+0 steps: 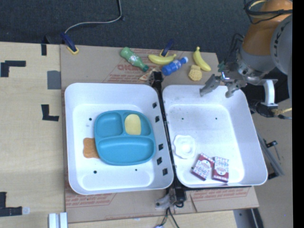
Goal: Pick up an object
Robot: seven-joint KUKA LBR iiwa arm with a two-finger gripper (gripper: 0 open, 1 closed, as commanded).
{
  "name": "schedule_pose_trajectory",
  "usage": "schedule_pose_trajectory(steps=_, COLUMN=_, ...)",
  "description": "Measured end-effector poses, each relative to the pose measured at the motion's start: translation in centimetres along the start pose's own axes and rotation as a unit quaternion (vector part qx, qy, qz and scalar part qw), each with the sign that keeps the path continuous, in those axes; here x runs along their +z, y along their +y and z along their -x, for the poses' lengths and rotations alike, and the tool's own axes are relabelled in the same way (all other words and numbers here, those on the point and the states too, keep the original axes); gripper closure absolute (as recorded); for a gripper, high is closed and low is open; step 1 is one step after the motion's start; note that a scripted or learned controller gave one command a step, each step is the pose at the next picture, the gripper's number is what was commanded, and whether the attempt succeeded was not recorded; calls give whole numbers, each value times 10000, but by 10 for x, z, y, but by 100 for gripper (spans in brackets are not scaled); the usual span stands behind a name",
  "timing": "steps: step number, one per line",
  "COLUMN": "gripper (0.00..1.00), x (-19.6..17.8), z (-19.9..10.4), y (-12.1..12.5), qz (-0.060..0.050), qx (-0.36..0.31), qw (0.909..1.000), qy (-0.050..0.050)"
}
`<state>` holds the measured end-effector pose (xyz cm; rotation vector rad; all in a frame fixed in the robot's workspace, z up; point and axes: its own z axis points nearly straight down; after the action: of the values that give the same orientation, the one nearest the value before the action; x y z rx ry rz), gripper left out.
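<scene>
My gripper [219,90] hangs over the far rim of the right bin [247,127], open, its two grey fingers spread with nothing between them. In that bin lie a white fried egg toy [183,145] and two red-and-white cartons [203,166] [221,169] near the front. The left bin [76,127] holds a blue divided plate [124,137] with a yellow piece [133,124] in its upper right compartment. An orange-brown slice [89,148] sits against the plate's left edge.
Behind the bins on the cardboard lie a green bottle [133,59], a banana [161,59], a blue bottle [174,66], a second banana [202,60] and a yellow corn piece [194,72]. Black clips run along the seam between the bins.
</scene>
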<state>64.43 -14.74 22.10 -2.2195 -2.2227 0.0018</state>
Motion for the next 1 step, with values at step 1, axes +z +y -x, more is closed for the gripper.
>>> schedule_pose_trajectory(steps=1, gripper=0, x=-4, z=21, y=-30, qz=0, qx=4, qw=10000, qy=-6)
